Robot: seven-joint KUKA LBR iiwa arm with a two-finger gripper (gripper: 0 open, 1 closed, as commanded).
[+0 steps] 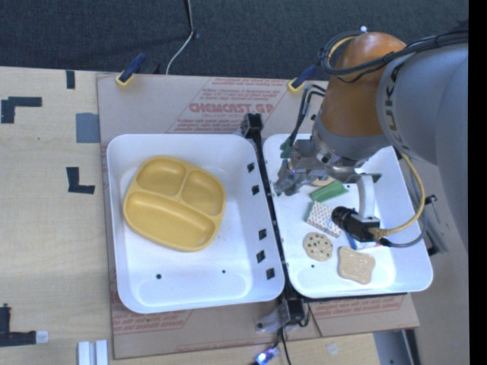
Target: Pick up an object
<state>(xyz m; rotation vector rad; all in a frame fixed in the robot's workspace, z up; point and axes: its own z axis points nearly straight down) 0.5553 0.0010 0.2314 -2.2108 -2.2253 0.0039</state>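
Two white bins side by side on a brown cardboard sheet [221, 109]: left bin [183, 280] has a yellow compartment plate [175, 202], right bin [399, 268] sits just beside it, blue clamps [131, 68] at the sheet's far corners, black cable [185, 21] beyond.

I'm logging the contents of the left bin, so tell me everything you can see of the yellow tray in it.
The yellow tray is a rounded, glossy piece that looks like plastic, moulded into three compartments: two smaller ones along its upper side and one long one below. It lies flat, open side up and turned at a slant, in the upper left part of the left bin. Nothing sits in it, and only the bin floor touches it.
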